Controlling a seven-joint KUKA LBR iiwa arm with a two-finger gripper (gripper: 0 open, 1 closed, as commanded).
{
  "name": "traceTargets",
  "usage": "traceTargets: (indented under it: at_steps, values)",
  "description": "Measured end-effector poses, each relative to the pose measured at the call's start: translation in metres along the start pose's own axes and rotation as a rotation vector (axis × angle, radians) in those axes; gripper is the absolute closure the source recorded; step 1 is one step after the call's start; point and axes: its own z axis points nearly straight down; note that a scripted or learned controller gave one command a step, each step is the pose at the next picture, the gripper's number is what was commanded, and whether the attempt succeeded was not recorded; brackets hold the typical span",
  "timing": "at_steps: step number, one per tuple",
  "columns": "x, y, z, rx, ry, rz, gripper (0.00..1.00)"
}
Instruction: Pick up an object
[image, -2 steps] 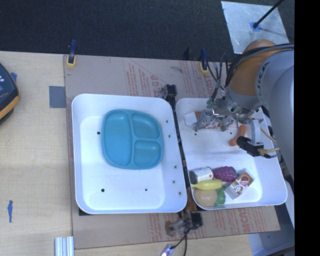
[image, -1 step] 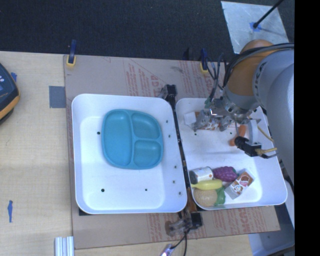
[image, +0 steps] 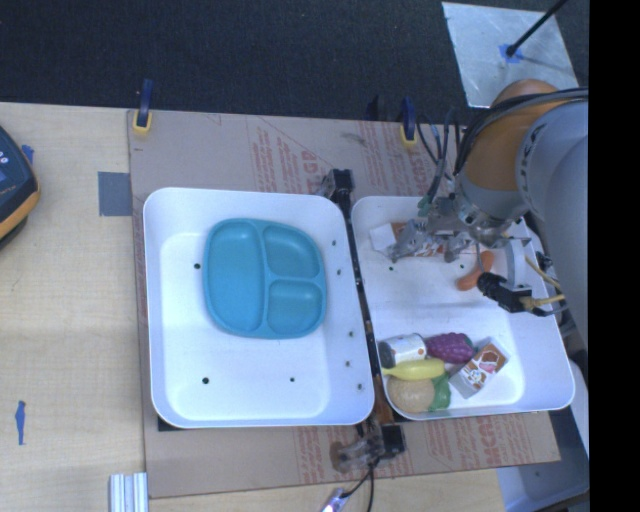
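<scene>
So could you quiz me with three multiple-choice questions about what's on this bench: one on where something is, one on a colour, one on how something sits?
1. Where does the blue plate lie?
A. in the left bin
B. in the right bin
C. on the bare bench

2. What colour is the grape bunch?
A. green
B. purple
C. white

3. How do the small items sit in the right bin?
A. spread evenly
B. stacked in the middle
C. bunched at the near edge

Answers:
1 A, the plate lies in the left bin's upper half.
2 B, it shows dark purple beside the banana.
3 C, the can, the banana, the grapes and the carton huddle along the near edge, while the claw hangs over the far end.
</scene>
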Motion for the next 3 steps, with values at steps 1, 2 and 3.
traceTargets:
  at_steps: [1, 2, 3]
  values:
    - [-0.009, 0.000, 0.001, -0.001, 0.002, -0.001, 0.00]
    - [0.007, -0.001, 0.000, -0.004, -0.016, 0.006, 0.00]
    - [-0.015, 0.000, 0.001, -0.002, -0.002, 0.001, 0.00]
